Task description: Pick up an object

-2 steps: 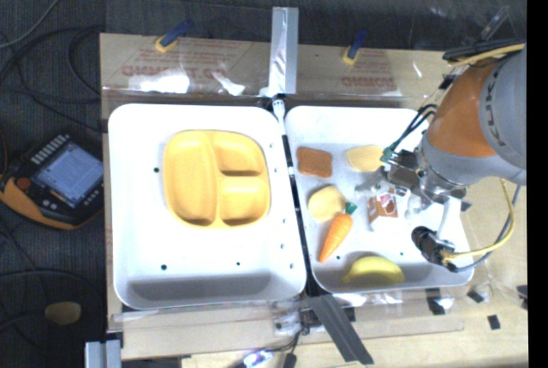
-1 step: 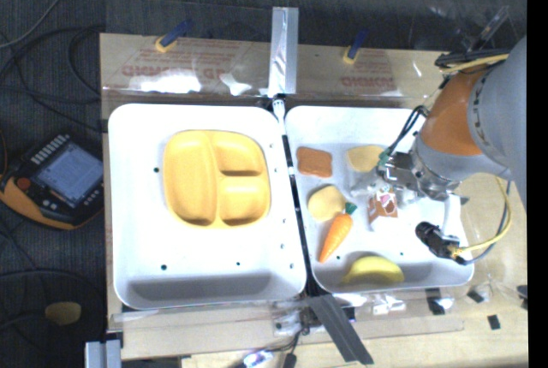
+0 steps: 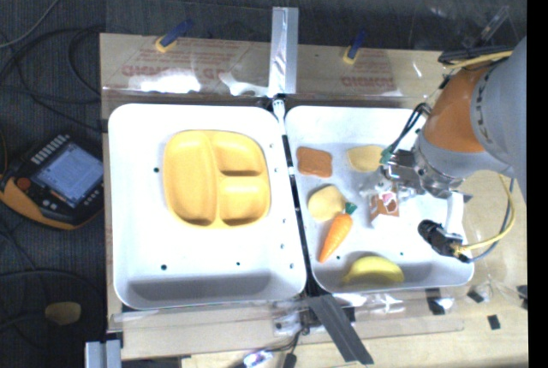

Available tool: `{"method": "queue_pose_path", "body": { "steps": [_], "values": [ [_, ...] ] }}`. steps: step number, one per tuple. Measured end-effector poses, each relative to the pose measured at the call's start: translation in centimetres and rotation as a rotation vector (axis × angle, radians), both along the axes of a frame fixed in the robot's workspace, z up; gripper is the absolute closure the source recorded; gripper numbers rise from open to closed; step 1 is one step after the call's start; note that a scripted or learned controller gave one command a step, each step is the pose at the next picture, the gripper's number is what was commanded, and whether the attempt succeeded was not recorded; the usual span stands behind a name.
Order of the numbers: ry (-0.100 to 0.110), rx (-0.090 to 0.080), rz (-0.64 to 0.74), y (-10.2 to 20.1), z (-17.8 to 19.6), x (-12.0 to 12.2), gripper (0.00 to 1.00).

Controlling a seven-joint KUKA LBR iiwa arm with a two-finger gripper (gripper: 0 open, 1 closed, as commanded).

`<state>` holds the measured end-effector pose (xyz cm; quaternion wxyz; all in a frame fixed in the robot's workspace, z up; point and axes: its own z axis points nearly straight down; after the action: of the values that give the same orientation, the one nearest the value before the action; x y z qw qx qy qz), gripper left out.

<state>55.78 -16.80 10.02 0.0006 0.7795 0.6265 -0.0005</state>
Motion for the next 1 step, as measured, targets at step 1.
{"method": "queue_pose_path", "body": {
  "steps": [1],
  "values": [
    [0.004,0.002,-0.093,4.14,1.9,0.44,1.0]
  ]
}}
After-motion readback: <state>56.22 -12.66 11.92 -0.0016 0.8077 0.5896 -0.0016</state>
